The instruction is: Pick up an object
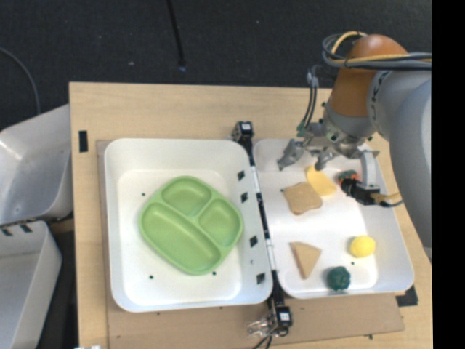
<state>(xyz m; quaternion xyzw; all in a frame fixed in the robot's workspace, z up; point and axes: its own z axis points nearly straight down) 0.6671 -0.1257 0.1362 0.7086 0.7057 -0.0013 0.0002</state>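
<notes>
Lying just below pincer (314, 156): yellow block (321, 182).

Plate (190, 225) in L bin (116, 195) (food R).

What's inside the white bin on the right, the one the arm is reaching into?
The right bin holds a tan bread slice, a pale yellow piece, a tan wedge, a yellow ball and a dark green lump. The gripper covers part of the far end.
</notes>
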